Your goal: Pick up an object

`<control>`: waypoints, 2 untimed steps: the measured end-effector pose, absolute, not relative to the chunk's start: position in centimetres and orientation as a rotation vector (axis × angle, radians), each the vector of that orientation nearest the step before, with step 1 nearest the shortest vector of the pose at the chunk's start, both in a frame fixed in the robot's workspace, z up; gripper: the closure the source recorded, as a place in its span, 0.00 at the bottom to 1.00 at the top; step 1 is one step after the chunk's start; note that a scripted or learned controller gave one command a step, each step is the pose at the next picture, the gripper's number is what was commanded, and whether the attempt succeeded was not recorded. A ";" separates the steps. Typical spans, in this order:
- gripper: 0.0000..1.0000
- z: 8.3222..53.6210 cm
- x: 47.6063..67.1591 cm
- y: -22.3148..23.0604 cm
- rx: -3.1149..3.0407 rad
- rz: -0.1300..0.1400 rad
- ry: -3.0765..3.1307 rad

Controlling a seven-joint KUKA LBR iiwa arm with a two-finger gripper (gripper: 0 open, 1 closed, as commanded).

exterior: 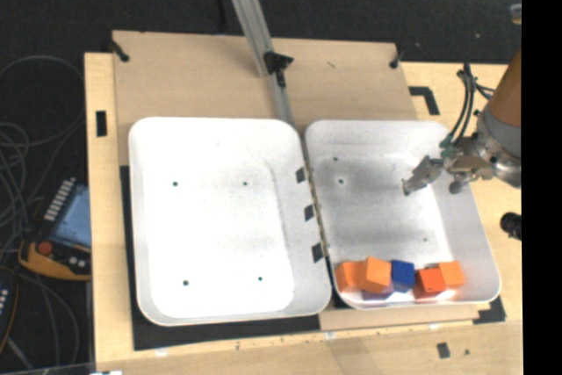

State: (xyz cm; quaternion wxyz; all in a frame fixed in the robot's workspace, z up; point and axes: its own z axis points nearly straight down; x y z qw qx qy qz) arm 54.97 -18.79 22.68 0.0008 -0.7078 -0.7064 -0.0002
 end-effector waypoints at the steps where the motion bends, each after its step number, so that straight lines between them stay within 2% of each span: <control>1: 0.00 19.1 52.9 -13.7 -2.214 0.002 -2.225; 2: 0.00 19.7 50.7 -5.9 -2.211 -0.003 -2.229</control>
